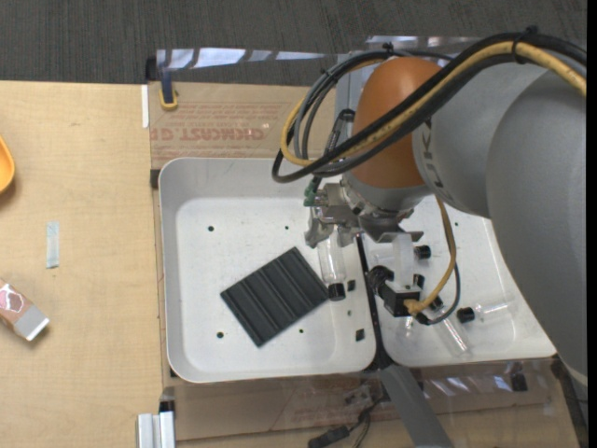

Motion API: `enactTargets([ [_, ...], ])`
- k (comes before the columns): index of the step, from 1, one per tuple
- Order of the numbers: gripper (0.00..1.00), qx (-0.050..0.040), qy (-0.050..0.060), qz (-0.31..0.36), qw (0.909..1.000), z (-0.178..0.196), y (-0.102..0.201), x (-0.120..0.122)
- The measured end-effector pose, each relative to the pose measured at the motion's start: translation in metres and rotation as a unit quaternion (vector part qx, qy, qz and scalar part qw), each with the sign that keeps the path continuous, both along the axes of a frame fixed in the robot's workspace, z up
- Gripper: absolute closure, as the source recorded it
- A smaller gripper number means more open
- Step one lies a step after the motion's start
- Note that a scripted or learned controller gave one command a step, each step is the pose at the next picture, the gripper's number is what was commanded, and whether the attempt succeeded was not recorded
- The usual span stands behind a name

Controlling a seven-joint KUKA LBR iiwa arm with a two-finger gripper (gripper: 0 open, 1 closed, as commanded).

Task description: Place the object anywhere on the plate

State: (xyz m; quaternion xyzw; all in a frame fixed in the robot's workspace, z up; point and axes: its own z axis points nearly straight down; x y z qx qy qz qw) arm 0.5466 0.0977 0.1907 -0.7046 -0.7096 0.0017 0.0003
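Observation:
A dark grey ribbed plate [275,297] lies flat and turned at an angle in the left white bin [187,250]. My gripper [331,261] hangs from the orange-banded wrist just above the plate's right corner, close to the wall between the two bins. A small black piece [338,290] sits right under the gripper tip, touching or nearly touching the plate's right edge; I cannot tell whether it is held. The wrist and cables hide the gripper's upper part.
Another small black piece [360,335] lies near the left bin's front right corner. The right bin [522,339] holds small black pieces [423,250] and clear plastic bits [466,315]. A grey strip [52,245] and a wrapped block [20,314] lie on the wooden bench at left.

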Motion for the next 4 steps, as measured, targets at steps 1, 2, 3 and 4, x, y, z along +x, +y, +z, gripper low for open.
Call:
enactTargets([
  [1, 1.0, -0.0004, 0.0, 0.01, 1.0, 0.046, 0.012, -0.004],
  [2, 1.0, -0.0003, 0.001, 0.027, 0.9996, 0.045, 0.065, -0.018],
  [3, 0.0, -0.0003, 0.0, 0.027, 0.9996, 0.045, 0.064, -0.018],
  [4, 0.0, -0.0013, 0.0, -0.124, 0.9922, 0.1, 0.081, 0.045],
])
